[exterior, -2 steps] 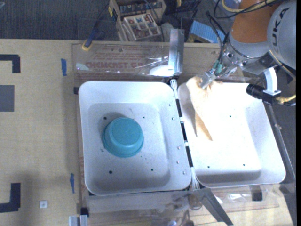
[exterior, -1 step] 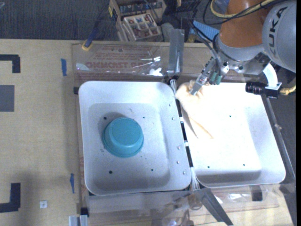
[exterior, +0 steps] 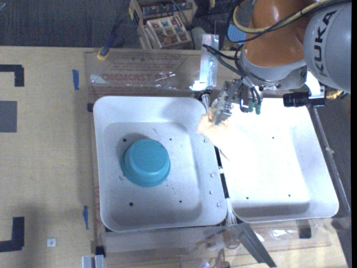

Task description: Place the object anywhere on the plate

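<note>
**Pincer carries a pale object over the seam between the bins**

Pincer (exterior: 222,113) first: it hangs at the upper inner corner of the right bin (exterior: 279,205), its two thin fingers pointing down and left, and a small pale, tan-coloured object (exterior: 212,129) sits at their tips. The fingers appear pressed onto the top of that object, so I judge it to be pinched and lifted, though the glare of the white bin makes the contact hard to read with certainty. What the object is, I cannot tell; it looks soft and crumpled at its edges.

The object is over the rims where the two bins meet, near their far end. It is not resting flat on either floor as far as the view shows.

The plate (exterior: 146,162), a round teal dish, lies on the floor of the left bin (exterior: 106,121), slightly left of that bin's middle. It is well apart from the object, with bare white floor between them.

By my reading the pick is done and the carry is partly under way. What is left: travel leftward and toward the near side until the object is above the plate, then a descent and a release onto it. Nothing rests on the plate yet.
</note>
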`<state>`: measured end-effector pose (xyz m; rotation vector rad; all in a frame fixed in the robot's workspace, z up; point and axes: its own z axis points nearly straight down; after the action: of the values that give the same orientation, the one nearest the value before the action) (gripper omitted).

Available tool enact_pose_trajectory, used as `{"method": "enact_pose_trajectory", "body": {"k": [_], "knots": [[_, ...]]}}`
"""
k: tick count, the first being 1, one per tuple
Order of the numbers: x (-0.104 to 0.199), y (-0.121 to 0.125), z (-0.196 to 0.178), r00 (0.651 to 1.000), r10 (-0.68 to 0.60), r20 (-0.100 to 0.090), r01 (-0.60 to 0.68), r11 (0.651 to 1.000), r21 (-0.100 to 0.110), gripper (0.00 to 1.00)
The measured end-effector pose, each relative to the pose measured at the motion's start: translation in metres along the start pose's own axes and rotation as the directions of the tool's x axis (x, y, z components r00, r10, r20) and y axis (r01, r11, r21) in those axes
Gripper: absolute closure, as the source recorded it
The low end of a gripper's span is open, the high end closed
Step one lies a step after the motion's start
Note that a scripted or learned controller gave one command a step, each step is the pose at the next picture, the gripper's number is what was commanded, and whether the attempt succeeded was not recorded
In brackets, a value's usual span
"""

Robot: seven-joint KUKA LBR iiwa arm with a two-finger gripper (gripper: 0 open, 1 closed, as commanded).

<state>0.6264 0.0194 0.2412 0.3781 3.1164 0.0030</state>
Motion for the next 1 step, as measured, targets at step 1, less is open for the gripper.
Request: {"method": "enact_pose_trajectory", "body": {"k": [1], "knots": [[0.0278,0.0399,-0.0062,0.972,-0.235,0.0,0.235,0.972,0.0,1.0]]}}
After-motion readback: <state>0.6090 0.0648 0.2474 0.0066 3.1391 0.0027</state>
